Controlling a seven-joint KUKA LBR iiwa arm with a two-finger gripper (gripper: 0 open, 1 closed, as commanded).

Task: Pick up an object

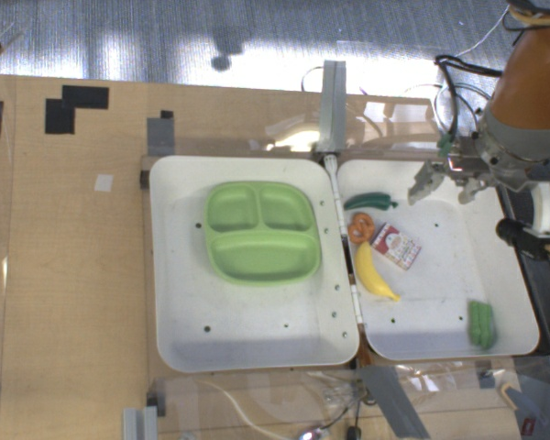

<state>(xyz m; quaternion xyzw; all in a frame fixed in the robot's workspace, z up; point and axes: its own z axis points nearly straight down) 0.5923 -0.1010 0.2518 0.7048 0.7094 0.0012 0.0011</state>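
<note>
Grey two-finger hand [447,187] spread open and empty above right white bin [513,337], yellow plastic banana [375,275] beside small red-and-white packet [397,247] near divider, green sectioned plate [261,231] in left white bin [179,328]

You see a tan bench top [64,273] bearing black square markers [76,105]; behind it, a grey ribbed floor [211,16] reflects bright glare.
</note>
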